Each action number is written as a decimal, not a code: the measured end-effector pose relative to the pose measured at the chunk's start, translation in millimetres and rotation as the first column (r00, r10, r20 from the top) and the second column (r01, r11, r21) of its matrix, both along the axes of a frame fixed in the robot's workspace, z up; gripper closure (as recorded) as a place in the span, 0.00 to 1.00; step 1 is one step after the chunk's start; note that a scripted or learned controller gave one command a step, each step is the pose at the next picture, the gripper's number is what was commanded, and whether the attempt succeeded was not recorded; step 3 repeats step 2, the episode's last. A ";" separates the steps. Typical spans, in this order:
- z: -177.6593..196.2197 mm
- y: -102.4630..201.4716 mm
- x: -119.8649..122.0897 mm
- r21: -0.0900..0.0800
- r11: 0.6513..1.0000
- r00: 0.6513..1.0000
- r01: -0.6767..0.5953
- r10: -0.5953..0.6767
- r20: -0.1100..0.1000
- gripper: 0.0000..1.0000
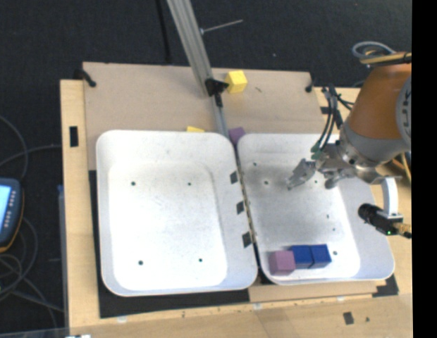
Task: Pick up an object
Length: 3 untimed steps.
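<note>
Reaching in from the right, the grey arm with its orange band hangs over the right bin (345, 259), and the jaws (311, 176) sit above the bin's upper middle, spread apart with nothing between them. Down at the near edge of that bin, a purple block (281, 261) lies just beside two blue blocks (310, 255), all three crowded close to the front wall, the purple one almost in the corner by the divide between bins. They are well apart from the jaws, with bare white floor between. The left bin (106, 189) lies alongside, the two rims touching along the middle. Beyond the bins, a yellow block (237, 81) rests on the bench (134, 97) near the foot of a slanted metal rail (187, 30).
</note>
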State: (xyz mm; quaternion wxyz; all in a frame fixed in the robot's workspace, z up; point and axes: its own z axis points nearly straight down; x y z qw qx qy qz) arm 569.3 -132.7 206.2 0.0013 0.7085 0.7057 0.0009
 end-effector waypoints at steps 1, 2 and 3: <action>-48.4 -63.3 -83.9 -0.002 1.000 1.000 0.005 -0.005 -0.009 0.00; 57.6 -80.5 -83.6 -0.006 1.000 1.000 -0.002 0.002 0.008 0.00; 57.6 -80.5 -83.6 -0.006 1.000 1.000 -0.002 0.002 0.008 0.00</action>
